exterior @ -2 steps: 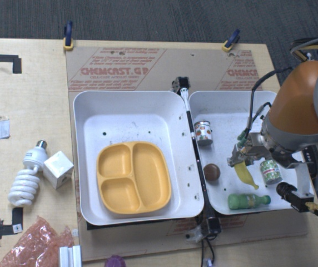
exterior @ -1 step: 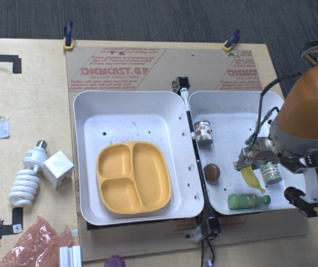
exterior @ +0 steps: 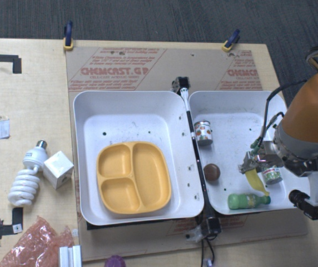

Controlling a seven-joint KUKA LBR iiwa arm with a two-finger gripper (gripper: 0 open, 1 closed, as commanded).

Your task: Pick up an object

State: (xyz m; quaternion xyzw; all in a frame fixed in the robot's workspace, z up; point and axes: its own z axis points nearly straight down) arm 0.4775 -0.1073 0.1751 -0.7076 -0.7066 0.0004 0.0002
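While the left bin [exterior: 87,121] holds a yellow tray [exterior: 134,177], the gripper [exterior: 257,163] (grip state unclear) hovers over the right bin [exterior: 231,107].

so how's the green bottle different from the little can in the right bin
The green bottle lies on its side near the right bin's front edge; the can stands upright by the left wall. The bottle is green and longer; the can is pale with an orange-red label, short and squat. Both sit apart from the gripper.

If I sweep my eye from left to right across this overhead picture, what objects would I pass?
Spiral light bulb → small white cube → yellow divided plate in the left bin → small can → brown ball → green bottle → gripper.
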